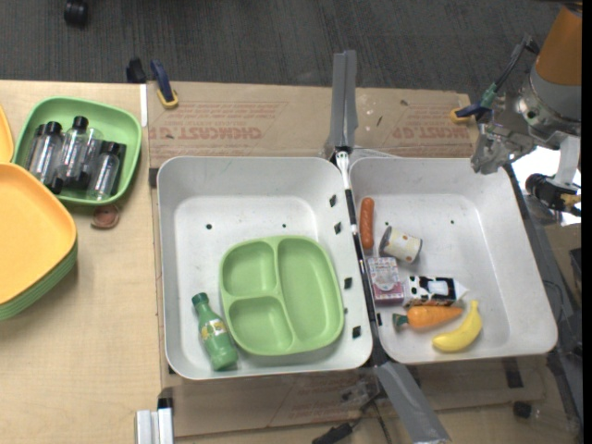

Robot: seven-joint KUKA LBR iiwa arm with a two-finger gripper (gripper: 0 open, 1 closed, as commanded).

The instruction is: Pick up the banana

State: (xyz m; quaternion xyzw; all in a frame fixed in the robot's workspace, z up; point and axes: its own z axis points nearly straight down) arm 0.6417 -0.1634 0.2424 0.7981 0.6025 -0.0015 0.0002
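Note:
The yellow banana (460, 332) lies in the near right corner of the right bin (462, 213), curving up toward the bin's right wall. It touches an orange carrot (431, 316) on its left. My gripper (487, 153) hangs over the far right corner of the right bin, well away from the banana and high above it. Nothing is between its fingers that I can make out.
The right bin also holds a sausage (367, 224), a small white can (401, 244), a pink box (384, 279) and a black-and-white carton (432, 289). In the left bin sit a green divided tray (279, 296) and a green bottle (214, 332).

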